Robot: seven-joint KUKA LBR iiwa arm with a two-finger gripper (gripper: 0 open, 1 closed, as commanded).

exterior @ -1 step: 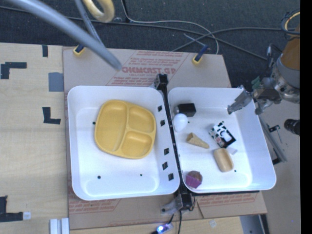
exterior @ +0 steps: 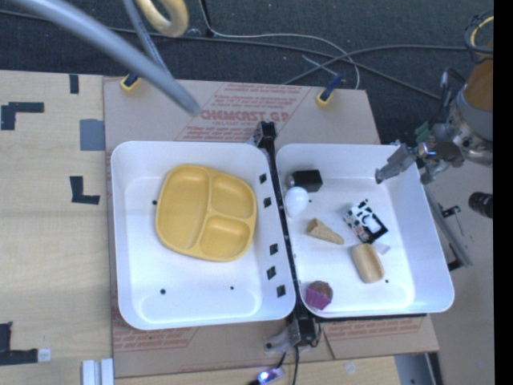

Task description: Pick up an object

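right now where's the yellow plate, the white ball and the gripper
yellow plate point(exterior: 206, 212): camera view, on its divider ridge, left bin
white ball point(exterior: 296, 201): camera view, its middle, right bin by the divider
gripper point(exterior: 398, 164): camera view, at its fingertips, over the right bin's far right corner

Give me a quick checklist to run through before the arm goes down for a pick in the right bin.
1. Gripper carrying nothing: ok, nothing shows between its fingers.
2. Gripper over the right bin: not ok, it sits at the upper right rim, away from every item.
3. Targets uncovered: ok, the bread roll, the wedge-shaped piece and the purple item lie apart.
4. Crowded spot: not ok, the white ball touches the black block.
5. Black-and-white item graspable: cannot tell, its shape is unclear.
6. Yellow divided plate out of the way: ok, it lies in the left bin.
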